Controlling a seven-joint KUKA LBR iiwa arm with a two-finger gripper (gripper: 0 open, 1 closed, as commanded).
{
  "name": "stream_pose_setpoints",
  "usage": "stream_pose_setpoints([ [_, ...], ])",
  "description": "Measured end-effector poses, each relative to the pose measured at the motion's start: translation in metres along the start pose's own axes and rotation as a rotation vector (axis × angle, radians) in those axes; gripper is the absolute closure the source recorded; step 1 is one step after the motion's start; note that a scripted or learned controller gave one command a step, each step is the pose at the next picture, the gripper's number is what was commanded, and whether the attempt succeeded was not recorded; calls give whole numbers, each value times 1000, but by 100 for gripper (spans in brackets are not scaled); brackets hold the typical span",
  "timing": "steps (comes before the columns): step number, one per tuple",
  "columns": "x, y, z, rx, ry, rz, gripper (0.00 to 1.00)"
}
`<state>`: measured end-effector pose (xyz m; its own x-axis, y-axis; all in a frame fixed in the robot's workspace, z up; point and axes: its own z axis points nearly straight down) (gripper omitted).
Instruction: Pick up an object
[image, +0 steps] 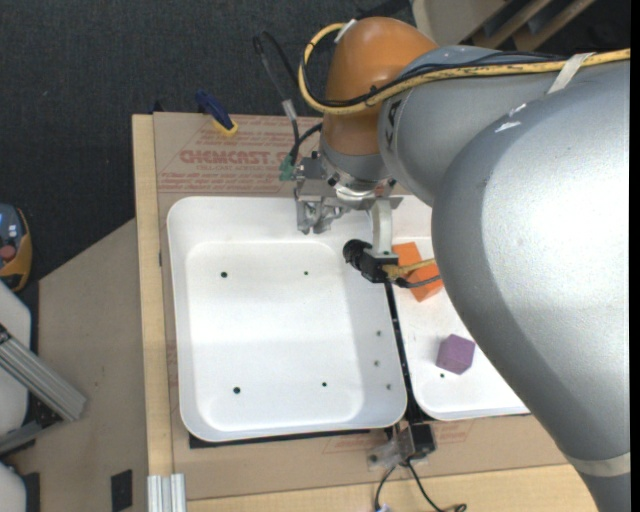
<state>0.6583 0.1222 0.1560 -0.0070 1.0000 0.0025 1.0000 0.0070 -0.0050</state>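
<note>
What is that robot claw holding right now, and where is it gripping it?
Nothing: the gripper hangs over the left bin's back rim with no object between its fingers.

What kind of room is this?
Probably a robot lab or workshop. A big grey robot arm reaches over two white bins on a cardboard-topped bench, with loose cables about.

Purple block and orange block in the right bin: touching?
Apart. The camera view shows bare white bin floor between the purple block and the orange block.
</note>
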Motion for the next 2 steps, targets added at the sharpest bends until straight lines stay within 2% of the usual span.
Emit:
stream_pose_setpoints([
  [1,2,-96,36,7,-2,8,100],
  [2,77,-46,27,-11,1,0,100],
])
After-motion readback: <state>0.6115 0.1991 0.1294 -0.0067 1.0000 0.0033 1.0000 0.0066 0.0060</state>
